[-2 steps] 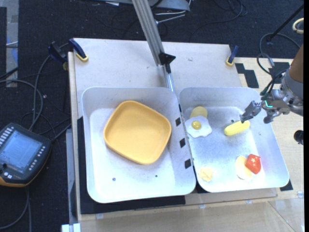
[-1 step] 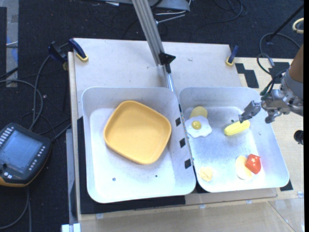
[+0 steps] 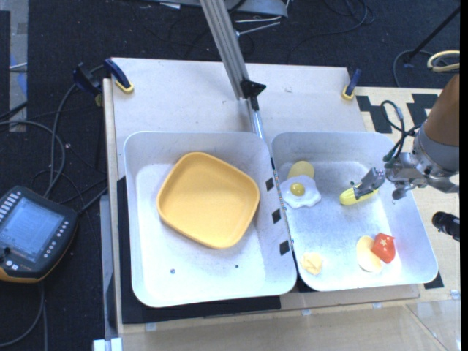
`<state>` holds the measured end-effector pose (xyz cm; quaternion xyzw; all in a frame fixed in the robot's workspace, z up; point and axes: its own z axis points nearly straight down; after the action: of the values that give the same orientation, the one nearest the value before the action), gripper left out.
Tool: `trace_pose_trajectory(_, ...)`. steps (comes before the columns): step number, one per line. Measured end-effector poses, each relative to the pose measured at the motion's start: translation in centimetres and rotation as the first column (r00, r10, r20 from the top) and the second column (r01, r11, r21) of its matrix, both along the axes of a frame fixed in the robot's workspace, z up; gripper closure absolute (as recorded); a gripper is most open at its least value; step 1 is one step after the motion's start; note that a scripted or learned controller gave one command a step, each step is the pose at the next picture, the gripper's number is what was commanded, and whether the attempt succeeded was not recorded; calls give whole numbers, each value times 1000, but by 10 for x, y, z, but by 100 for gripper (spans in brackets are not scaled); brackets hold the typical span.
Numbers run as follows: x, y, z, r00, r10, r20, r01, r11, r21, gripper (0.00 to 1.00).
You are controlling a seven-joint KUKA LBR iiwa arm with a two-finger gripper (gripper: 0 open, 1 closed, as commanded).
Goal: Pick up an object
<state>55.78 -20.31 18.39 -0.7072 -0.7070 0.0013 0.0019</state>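
Single fixed camera above bench (image 3: 219, 75), looking down aslant, both bins (image 3: 139, 218) in frame.

No text, label, brand or number can be read. The screen of the handheld pendant (image 3: 31, 231), left of the bench (image 3: 190, 93), is too blurred.

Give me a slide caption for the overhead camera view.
End effector at a yellow toy in the right bin; yellow plate in the left bin.
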Motion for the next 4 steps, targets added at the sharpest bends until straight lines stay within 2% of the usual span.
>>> trace_pose_trajectory(2, -4, 1, -90, 1000, 1, 2, -1, 1000, 0, 0)
trace_pose_trajectory(3, -3, 0, -78, 1000, 0, 5, 0, 1000, -1, 100)
trace_pose_trajectory(4, 2, 6, -18, 1000, 1, 9, -1, 1000, -2, 100)
